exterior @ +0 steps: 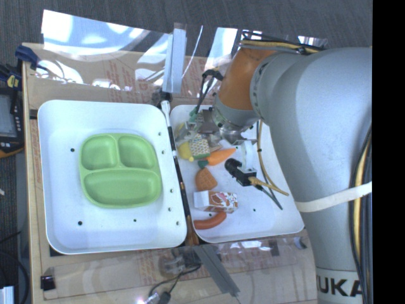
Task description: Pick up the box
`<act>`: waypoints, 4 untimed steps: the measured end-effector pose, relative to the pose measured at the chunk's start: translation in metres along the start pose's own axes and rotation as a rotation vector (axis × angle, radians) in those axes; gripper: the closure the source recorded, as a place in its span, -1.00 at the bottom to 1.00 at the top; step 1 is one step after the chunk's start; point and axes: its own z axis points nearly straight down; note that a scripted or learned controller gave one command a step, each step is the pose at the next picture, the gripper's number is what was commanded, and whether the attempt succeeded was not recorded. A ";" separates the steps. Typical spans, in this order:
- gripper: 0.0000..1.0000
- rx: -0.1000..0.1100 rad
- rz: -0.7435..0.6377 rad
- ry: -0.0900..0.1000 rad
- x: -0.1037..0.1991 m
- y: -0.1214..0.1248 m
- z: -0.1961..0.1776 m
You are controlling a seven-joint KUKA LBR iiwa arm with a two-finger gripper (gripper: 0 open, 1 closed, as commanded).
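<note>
The box, a small white and brown carton, lies on its side in the front part of the right bin. My gripper hangs over the far left corner of that bin, above a pile of toy food. It is well behind the box and apart from it. The grey arm with its orange band hides the bin's far right part.
Around the box lie a red sausage, a brown bread piece, an orange carrot and a yellow piece. The left bin holds a green divided plate.
</note>
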 end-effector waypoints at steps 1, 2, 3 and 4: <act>1.00 0.004 -0.003 0.001 0.000 -0.001 -0.008; 1.00 0.011 -0.054 0.004 -0.056 0.024 -0.018; 1.00 0.001 -0.094 0.003 -0.064 -0.013 -0.013; 1.00 0.011 -0.158 0.004 -0.046 -0.018 -0.084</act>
